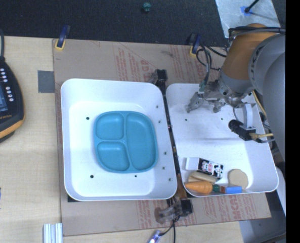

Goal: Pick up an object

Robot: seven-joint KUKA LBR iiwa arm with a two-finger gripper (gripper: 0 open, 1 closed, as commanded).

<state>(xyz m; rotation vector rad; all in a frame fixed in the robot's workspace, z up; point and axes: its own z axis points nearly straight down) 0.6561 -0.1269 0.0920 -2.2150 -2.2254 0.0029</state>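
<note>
Gripper (203, 101): upper right bin (210, 135), I can't tell its state. Blue plate (125, 141): left bin (79, 100). Carrot (198, 188): lower right.

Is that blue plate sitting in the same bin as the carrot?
No, the blue plate lies in the left bin, while the carrot lies in the right bin.

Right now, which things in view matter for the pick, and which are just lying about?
For the job: orange carrot-shaped toy, round tan disc, small black-and-white box, blue block, right white bin, gripper.

Lying about: blue divided plate, left white bin, black-and-orange handheld pendant.
</note>
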